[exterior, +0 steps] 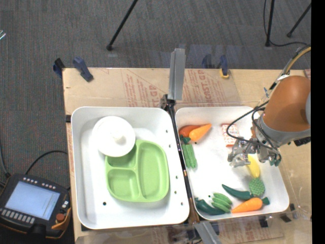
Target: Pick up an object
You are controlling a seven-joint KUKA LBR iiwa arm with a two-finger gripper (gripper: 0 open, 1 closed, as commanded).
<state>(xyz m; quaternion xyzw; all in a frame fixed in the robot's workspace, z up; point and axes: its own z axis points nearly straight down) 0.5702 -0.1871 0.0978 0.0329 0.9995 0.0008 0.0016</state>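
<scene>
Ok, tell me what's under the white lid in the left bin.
The white lid rests on the green divided plate's upper-left corner, overlapping the bin floor. Anything beneath the lid is covered.

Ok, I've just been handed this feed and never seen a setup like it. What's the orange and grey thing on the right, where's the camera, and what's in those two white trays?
The orange and grey thing is a robot arm reaching in from the right. Its end effector is low in the right bin, beside a yellow piece. I cannot tell whether it is open or shut, and nothing visibly sits in it.

The single camera is fixed above the bench, looking down at a slant.

The left bin holds a green divided tray with a white round lid overlapping its upper left corner. The right bin holds toy vegetables: an orange carrot and a green pod near its left wall, and another carrot with more green pieces along the front.

The box at lower left is a handheld controller.
</scene>
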